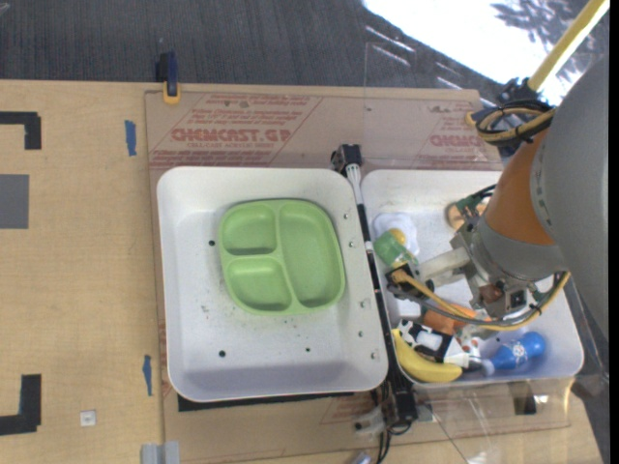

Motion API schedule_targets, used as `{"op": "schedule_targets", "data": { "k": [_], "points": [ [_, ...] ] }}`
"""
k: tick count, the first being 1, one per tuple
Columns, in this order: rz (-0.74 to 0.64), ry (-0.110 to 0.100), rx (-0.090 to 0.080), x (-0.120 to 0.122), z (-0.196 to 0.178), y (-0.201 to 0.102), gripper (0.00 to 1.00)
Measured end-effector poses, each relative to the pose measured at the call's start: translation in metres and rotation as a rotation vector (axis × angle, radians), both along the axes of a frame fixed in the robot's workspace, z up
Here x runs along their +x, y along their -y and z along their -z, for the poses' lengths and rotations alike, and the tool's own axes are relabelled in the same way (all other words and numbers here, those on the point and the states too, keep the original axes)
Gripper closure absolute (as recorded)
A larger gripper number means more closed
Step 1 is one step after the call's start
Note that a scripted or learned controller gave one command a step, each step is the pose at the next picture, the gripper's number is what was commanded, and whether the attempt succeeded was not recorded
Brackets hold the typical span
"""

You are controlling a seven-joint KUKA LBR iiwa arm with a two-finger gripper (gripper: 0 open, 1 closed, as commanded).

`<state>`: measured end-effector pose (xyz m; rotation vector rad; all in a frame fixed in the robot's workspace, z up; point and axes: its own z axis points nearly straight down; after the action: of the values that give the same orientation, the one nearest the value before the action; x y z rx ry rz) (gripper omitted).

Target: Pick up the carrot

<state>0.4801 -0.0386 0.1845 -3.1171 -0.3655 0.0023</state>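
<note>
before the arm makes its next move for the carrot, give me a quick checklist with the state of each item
1. Arm over the correct bin: ok. The arm is over the right bin, where the toys lie.
2. Carrot located: cannot tell. An orange piece shows among the clutter, but whether it is the carrot is unclear.
3. Pincer state: cannot tell. It sits low in the clutter, masked by the wrist and cables.
4. Neighbours clear of the grasp: not ok. A banana, a blue toy and a green toy crowd the bin.
5. Left bin out of the way: ok. It holds a green divided plate, apart from the arm.
</note>
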Motion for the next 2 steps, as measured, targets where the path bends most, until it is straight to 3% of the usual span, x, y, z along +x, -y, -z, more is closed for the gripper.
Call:
{"op": "schedule_targets", "data": {
  "k": [1,2],
  "points": [
    [0.009,0.005,-0.007,0.000,0.069,0.061,0.00],
    [-0.107,0.002,-0.002,0.069,0.014,0.070,0.00]
  ]
}}
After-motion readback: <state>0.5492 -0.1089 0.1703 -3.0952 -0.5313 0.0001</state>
